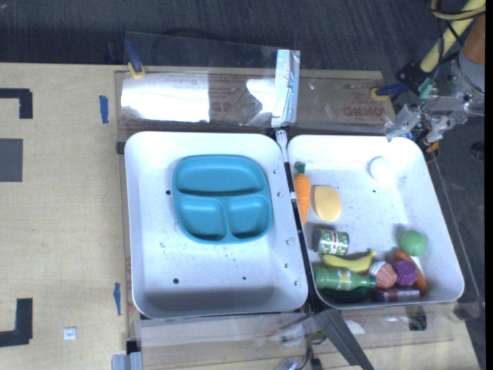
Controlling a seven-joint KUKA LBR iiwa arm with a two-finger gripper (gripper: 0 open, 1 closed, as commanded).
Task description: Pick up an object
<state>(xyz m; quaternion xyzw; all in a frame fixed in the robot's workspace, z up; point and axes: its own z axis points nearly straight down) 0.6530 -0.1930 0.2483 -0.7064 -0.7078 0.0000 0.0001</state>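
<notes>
Gripper (420,126) above right bin's (443,230) far corner | grip state unclear | toys (362,264) well apart

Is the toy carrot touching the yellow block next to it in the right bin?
Cannot tell. In the camera view, the carrot and the yellow block lie side by side; no clear gap or contact shows.

Two white bins sit side by side on a bench: the left bin (146,230) holds a blue divided tray (222,196), while the right bin (400,177) holds toy food along its left and lower sides. A carrot (303,194), a yellow block (326,203), a green can (333,242), a banana (349,260) and a green bottle (344,279) crowd together there. The gripper (422,119) hangs beyond the right bin's far right corner.
</notes>
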